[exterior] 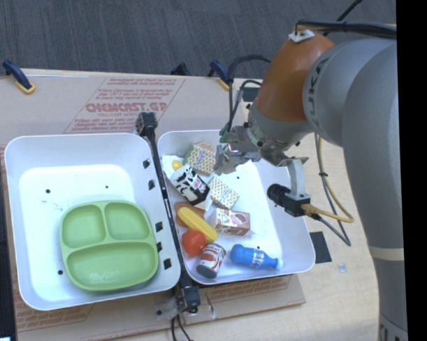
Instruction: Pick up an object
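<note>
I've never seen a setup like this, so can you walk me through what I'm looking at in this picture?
One camera looks down at a slant on a bench. The big grey machine with the orange band is a robot arm reaching in from the right. Its gripper hangs over the right white bin, just above a pile of toy groceries: a yellow banana, a blue bottle, a small can, a black-and-white cow and some small cartons. The left white bin holds a green divided plate. I cannot tell whether the gripper holds anything.
</note>
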